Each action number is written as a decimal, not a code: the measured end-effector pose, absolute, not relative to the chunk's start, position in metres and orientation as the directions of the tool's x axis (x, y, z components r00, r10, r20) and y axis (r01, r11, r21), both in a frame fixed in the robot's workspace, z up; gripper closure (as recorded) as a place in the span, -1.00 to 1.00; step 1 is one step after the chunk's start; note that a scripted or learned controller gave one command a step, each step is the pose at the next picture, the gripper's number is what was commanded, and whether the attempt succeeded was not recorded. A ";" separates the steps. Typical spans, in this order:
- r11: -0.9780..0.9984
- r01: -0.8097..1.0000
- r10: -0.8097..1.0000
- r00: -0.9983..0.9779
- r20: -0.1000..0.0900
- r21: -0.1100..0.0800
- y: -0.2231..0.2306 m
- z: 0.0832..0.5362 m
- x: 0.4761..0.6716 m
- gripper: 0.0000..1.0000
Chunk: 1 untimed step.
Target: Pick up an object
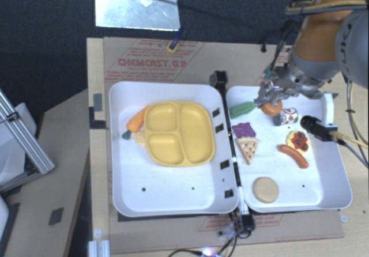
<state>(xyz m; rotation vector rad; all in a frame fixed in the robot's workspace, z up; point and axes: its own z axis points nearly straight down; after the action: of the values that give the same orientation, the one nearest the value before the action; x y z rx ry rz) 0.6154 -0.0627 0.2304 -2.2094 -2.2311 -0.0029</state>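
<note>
The gripper (271, 99) hangs low over the right bin (331, 189) – I cannot tell how its jaws stand. Just beneath them sits an orange toy (271, 108) (the likely target), a green piece (241, 109) alongside.

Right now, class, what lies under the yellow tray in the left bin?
A toy carrot pokes out from beside the yellow tray, and a pale scrap shows at its left edge. Anything beneath it is covered.
</note>
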 end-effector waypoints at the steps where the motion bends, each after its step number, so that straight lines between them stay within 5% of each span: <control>1: 0.001 1.000 1.000 -0.001 0.000 0.003 -0.076 0.234 0.623 1.00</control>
<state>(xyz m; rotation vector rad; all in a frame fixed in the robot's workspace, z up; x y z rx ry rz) 0.6230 -0.0764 0.2341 -2.2221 -2.2245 -0.0034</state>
